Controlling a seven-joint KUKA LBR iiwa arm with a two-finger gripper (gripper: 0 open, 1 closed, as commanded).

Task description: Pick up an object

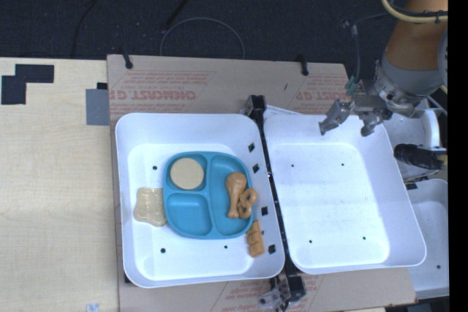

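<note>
My gripper (349, 122) hangs over the far edge of the right bin (344, 259), its two fingers spread open with nothing between them. The left bin (139, 135) holds a blue divided plate (191, 219). On the plate lie a round tan cookie (186, 173), a chicken drumstick (235, 191) and a pretzel (247, 202). A pale slice of bread (150, 206) rests against the plate's left side. A small brown piece of food (254, 238) lies just off the plate's right corner. All of these sit well to the left of the gripper.
A black divider (267, 179) with clips runs between the two bins. Cardboard (219, 88) lies under the bins, and the wooden bench (51, 186) stretches out to the left. Cables lie on the dark floor beyond. White equipment (428, 157) stands at the right.
</note>
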